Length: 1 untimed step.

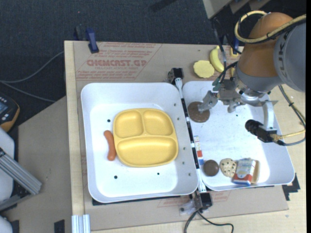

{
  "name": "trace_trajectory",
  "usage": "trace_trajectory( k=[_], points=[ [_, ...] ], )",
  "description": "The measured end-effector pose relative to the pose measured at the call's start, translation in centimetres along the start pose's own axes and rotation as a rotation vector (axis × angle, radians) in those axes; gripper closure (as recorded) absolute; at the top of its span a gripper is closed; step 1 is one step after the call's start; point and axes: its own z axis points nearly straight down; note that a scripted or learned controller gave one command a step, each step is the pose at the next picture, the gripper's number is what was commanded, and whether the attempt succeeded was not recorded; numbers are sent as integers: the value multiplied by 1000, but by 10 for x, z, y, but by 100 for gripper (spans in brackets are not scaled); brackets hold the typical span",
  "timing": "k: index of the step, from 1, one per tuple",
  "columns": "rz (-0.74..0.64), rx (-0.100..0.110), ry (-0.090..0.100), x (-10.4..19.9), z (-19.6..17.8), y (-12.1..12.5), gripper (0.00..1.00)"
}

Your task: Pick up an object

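Note:
My gripper (221, 102) hangs over the far left corner of the right bin (228, 140), its two grey fingers spread apart and nothing between them. A brown round disc (198, 112) lies just left of the left finger (209, 99), against the bin's left wall. Along the near edge of the same bin lie a dark brown round piece (210, 167), a speckled cookie (227, 166) and a small printed packet (244, 171). In the left bin (92, 106) a yellow divided plate (145, 136) has an orange sausage (111, 144) beside its left edge.
A yellow banana (217, 58) and a flat yellow piece (204, 68) sit on the bench beyond the right bin. A black part with a cable (257, 130) hangs from the arm over the right bin. The ridge between the bins (189, 130) runs just left of the gripper.

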Motion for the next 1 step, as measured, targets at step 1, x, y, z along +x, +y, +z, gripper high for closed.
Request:
trace_trajectory(
  k=[1],
  points=[
    [3,-1,-3,-41,70,41,0]
  ],
)
